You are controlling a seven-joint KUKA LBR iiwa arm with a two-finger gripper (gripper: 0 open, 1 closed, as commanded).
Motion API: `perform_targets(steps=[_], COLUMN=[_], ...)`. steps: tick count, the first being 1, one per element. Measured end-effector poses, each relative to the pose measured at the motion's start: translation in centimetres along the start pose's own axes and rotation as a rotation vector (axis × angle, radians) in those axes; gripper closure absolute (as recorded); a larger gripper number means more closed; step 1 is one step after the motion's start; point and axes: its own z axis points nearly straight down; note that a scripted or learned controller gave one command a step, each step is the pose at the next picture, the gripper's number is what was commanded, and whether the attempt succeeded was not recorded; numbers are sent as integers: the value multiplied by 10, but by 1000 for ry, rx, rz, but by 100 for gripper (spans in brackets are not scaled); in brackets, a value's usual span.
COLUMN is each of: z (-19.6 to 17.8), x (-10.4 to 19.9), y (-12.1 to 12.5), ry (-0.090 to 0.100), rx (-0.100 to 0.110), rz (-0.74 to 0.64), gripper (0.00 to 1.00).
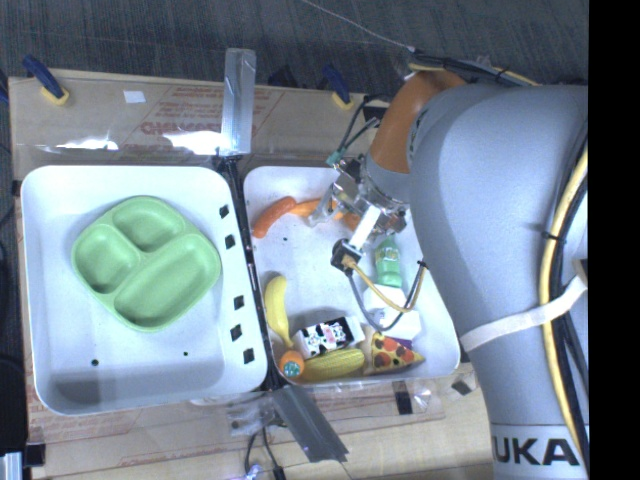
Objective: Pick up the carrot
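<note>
plate (pixel 145 260) in left bin (pixel 40 368), carrot (pixel 273 214) right bin (pixel 305 268)

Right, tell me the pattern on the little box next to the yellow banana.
The small rectangular box has black-and-white cow-like patches, clearest in the camera view.

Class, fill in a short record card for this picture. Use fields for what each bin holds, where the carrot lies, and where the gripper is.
left bin: green divided plate
right bin: carrot, banana, corn cob, pizza slice, green bottle, black-and-white block
carrot place: far end of the right bin, lying flat
gripper: low over the right bin, at the carrot's right end
carrot lifted: apparently not
</note>
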Motion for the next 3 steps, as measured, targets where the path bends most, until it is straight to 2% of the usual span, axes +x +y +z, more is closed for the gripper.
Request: perform_targets(steps=[1, 2, 3], z=[2, -1, -139], x=[0, 16, 45], y=[11, -32, -57], ry=[-12, 3, 15], rx=[25, -1, -11], rz=[309, 540, 519], gripper=[0, 0, 0])
